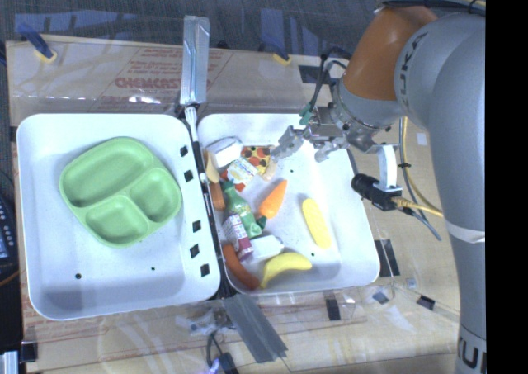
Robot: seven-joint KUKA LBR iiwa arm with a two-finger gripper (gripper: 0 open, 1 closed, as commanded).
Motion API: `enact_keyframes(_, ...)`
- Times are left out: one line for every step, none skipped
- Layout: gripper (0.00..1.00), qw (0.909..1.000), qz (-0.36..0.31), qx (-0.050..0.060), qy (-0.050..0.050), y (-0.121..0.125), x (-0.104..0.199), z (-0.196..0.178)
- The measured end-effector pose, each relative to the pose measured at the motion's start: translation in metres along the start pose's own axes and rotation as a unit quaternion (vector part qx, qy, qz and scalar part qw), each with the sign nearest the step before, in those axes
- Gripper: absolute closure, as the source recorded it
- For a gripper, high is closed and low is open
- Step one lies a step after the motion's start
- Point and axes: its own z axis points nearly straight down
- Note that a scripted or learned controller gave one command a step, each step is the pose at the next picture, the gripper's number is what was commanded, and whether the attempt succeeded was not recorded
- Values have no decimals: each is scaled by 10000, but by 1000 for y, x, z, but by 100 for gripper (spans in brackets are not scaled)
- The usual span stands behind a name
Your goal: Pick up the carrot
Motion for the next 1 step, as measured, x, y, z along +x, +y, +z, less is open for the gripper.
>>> enact_keyframes(0,9988,-488,-37,-7,-12,-33,119)
